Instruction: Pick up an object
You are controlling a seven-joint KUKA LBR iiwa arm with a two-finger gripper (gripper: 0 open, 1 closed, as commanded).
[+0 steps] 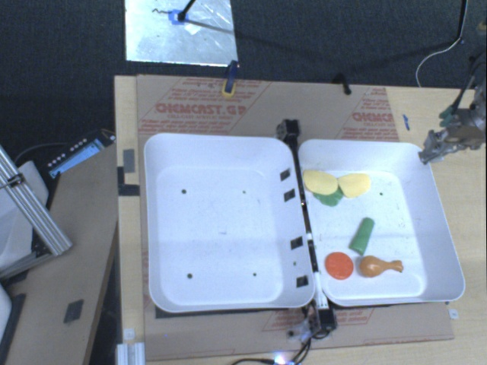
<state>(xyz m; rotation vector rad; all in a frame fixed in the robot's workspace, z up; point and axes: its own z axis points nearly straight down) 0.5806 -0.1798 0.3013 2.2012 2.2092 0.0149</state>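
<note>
Nearest the camera, a brown drumstick toy [378, 265] and an orange disc [339, 265] lie in the right bin [445, 242], with a green cylinder [361, 235] and two yellow pieces [335, 182] beyond. Nothing looks picked up yet. At the bin's far right corner hovers the gripper [434, 152]; whether it is wide or closed cannot be told.

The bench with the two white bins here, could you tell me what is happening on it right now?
A robot arm is set to pick up an object. Its end effector sits at the far right corner of the right bin, above the rim, holding nothing. In that bin lie two yellow pieces over a green leaf, a green cylinder, an orange disc and a brown drumstick. No object is lifted yet.
</note>
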